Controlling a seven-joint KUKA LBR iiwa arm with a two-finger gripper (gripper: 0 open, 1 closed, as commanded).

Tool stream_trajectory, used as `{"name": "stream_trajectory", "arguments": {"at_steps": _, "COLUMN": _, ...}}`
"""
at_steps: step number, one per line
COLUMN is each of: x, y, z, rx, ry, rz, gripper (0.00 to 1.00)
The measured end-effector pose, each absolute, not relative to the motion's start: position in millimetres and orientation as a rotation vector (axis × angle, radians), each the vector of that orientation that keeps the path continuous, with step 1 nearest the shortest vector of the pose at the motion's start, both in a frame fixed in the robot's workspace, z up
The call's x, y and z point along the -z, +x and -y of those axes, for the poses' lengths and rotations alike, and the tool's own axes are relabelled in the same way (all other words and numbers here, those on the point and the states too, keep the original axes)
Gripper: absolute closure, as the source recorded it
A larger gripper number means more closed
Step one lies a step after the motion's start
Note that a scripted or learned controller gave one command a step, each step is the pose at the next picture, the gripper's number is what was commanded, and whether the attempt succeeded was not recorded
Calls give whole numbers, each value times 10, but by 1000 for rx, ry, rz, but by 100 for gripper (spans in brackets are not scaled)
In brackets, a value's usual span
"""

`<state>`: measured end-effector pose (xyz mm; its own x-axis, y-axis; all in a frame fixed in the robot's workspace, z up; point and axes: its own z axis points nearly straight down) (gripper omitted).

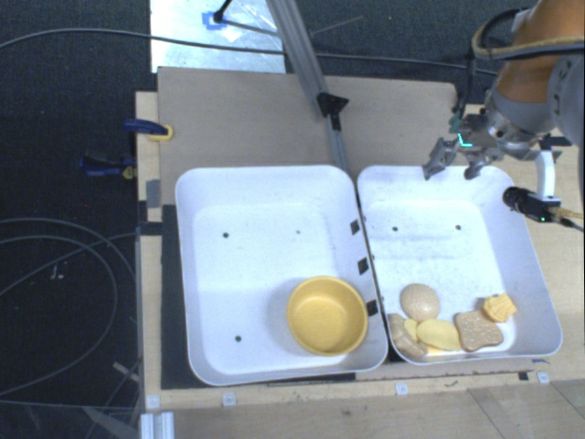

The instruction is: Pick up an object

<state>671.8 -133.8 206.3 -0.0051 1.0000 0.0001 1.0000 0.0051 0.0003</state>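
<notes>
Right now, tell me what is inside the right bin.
The right bin holds a cluster along its near edge: a beige egg-shaped piece, a yellow piece, a toast-like slice and a small orange piece. A tan piece is partly covered, so its shape is unclear.

The right bin lay bare across its far and middle floor, giving open room; toy foods crowded its near edge. In the left bin a yellow bowl blocked the near right corner.
</notes>
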Motion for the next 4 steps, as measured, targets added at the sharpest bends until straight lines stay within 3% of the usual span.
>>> {"name": "stream_trajectory", "arguments": {"at_steps": 1, "x": -2075, "y": 6723, "z": 1338, "rx": -2, "ry": 2214, "rz": -2226, "gripper": 0}}
{"name": "stream_trajectory", "arguments": {"at_steps": 4, "x": -901, "y": 6621, "z": 1239, "rx": 1, "ry": 2213, "rz": -2229, "gripper": 0}}
